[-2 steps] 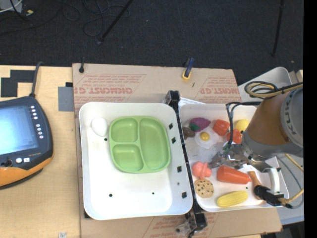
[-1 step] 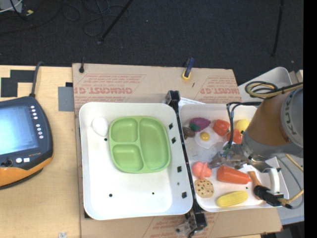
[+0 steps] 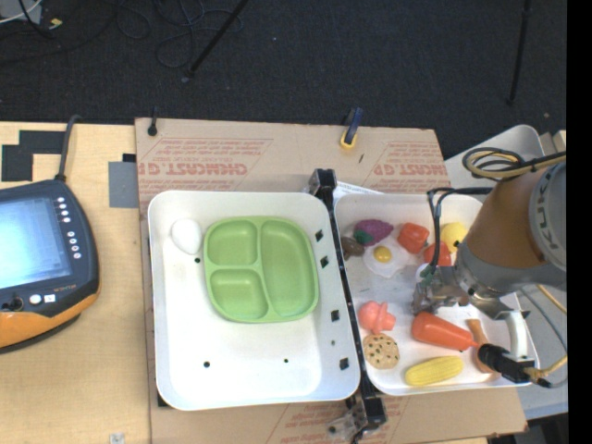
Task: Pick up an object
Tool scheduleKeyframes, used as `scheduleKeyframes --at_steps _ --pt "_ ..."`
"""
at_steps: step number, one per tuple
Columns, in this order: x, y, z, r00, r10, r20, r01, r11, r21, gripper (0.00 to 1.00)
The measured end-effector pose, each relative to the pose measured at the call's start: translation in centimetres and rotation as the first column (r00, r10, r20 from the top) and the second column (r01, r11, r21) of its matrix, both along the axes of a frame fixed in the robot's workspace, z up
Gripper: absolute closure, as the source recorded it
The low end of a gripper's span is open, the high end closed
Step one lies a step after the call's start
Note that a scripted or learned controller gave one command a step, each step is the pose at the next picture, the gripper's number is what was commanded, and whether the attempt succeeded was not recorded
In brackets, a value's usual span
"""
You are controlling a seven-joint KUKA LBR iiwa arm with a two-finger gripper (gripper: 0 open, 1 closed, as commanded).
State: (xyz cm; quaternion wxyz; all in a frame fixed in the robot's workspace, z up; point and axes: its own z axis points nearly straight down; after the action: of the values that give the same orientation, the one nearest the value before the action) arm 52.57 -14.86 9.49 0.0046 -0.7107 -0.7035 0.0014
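Observation:
My gripper (image 3: 433, 296) hangs low inside the right bin (image 3: 400, 385), beneath the orange-banded wrist, just above the orange carrot (image 3: 440, 331). Around it lie toy foods: a pink piece (image 3: 376, 317), a cookie (image 3: 380, 351), a yellow corn cob (image 3: 433, 371), a fried egg (image 3: 382, 258), a purple piece (image 3: 374, 230), a red piece (image 3: 413, 237) and a yellow piece (image 3: 452, 234). The arm hides part of the bin's right side.
The left bin (image 3: 185, 368) holds a green divided plate (image 3: 259, 269) and a white egg (image 3: 186, 236). A black divider (image 3: 335, 276) runs between the bins. A teach pendant (image 3: 42, 257) lies on the bench at far left.

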Motion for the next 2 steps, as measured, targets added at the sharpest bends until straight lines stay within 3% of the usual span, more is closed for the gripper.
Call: scheduleKeyframes --at_steps 2 --pt "0.7 -1.0 9.4 1.0 0.011 0.006 -0.011 1.0 -0.004 1.0"
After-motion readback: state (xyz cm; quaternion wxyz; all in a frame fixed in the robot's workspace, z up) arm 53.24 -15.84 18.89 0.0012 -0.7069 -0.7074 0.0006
